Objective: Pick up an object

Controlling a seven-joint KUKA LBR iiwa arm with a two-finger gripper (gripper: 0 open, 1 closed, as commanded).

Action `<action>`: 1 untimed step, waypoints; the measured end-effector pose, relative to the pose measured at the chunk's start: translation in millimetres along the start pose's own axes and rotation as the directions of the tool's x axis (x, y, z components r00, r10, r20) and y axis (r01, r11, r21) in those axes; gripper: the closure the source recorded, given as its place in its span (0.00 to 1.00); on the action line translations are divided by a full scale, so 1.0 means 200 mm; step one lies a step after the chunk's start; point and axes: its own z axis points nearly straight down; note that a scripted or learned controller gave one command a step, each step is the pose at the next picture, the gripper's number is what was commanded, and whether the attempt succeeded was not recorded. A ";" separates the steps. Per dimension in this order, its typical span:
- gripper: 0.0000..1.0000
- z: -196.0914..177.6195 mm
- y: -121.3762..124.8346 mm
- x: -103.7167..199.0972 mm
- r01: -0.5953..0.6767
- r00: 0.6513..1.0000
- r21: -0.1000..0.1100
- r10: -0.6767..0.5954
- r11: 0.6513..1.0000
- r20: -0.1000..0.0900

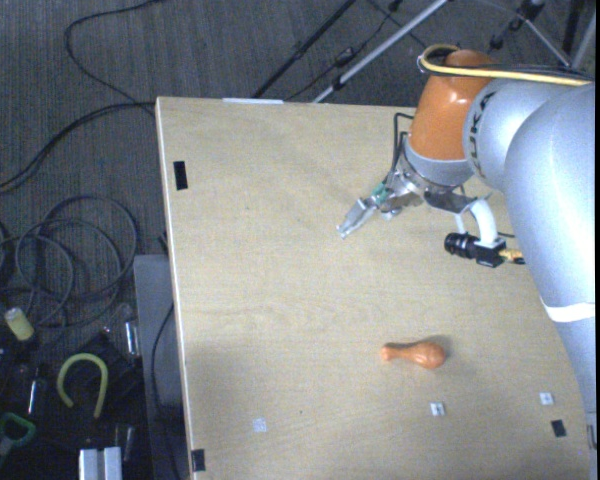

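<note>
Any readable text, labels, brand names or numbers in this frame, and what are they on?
"KUKA", in dark vertical letters on the arm beside its orange band: partly legible.
Small black and white markers on the bench top: no readable text.

The grey arm (545,198) enters from three o'clock and fills the upper right, its orange band (448,108) sitting just above the wrist. From there the claw (352,224) slants toward eight o'clock, thin fingers close together at the tip with nothing visible between them
</note>
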 end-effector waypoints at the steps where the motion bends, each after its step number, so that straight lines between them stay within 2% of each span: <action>1: 1.00 -0.05 0.00 0.00 -0.001 1.000 -0.002 0.001 1.000 -0.001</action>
